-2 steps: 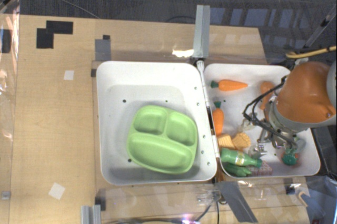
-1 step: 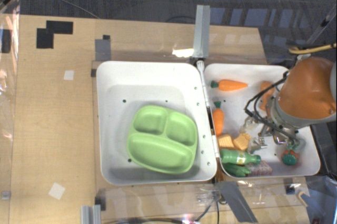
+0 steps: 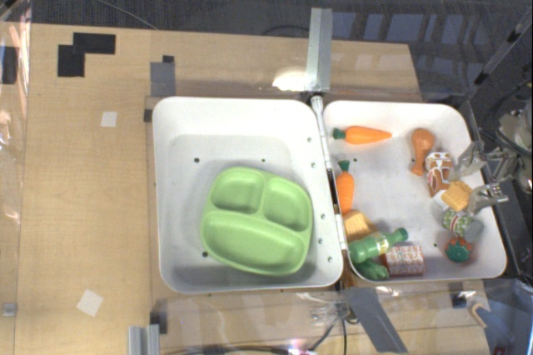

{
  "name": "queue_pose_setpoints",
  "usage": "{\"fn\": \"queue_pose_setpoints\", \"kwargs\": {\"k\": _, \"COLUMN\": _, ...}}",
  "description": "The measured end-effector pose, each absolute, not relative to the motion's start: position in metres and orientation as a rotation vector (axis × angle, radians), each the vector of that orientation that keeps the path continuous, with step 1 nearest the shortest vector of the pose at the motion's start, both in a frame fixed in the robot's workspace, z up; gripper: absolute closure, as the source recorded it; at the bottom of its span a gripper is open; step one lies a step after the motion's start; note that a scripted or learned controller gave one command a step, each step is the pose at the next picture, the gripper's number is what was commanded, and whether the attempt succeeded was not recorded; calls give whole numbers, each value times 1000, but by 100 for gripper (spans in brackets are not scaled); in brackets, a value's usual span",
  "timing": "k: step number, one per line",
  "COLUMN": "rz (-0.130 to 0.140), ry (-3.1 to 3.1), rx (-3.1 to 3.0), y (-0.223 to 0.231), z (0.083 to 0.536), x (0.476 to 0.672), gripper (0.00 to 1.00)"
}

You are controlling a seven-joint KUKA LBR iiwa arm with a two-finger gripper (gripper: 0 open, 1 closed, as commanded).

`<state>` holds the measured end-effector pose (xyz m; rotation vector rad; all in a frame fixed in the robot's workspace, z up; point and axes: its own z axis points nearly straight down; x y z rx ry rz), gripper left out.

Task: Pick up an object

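sitting at right edge of right bin (image 3: pixel 466 122), jaws (image 3: pixel 485 175) hovering over rim, metal parts blurred; cannot tell how far apart or whether anything is gripped. small toys lying in right bin: carrot (image 3: pixel 361 135) at far left, second carrot (image 3: pixel 344 188) by divider, green bottle (image 3: pixel 376 246) near front, drumstick (image 3: pixel 421 147) and yellow block (image 3: pixel 455 196) just beside jaws. green divided plate (image 3: pixel 257 220) resting in left bin (image 3: pixel 179 178). table (image 3: pixel 75 203) carrying both.

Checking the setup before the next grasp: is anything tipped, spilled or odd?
Nothing spilled. The green bottle lies on its side in the right bin, and the green plate sits askew in the left bin.
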<state>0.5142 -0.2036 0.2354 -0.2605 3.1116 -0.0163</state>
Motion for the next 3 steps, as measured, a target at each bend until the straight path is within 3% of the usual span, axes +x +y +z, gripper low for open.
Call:
{"fn": "queue_pose_setpoints", "kwargs": {"k": 1, "rz": 9, "ry": 3127, "rx": -300, "y": -118, "z": 131, "x": 524, "gripper": 100}}
{"fn": "queue_pose_setpoints", "kwargs": {"k": 2, "rz": -7, "ry": 3054, "rx": -711, "y": -170, "z": 140, "x": 497, "gripper": 100}}
{"fn": "queue_pose_setpoints", "kwargs": {"k": 3, "rz": -3, "ry": 2905, "rx": -1179, "y": -174, "z": 111, "x": 506, "gripper": 100}}
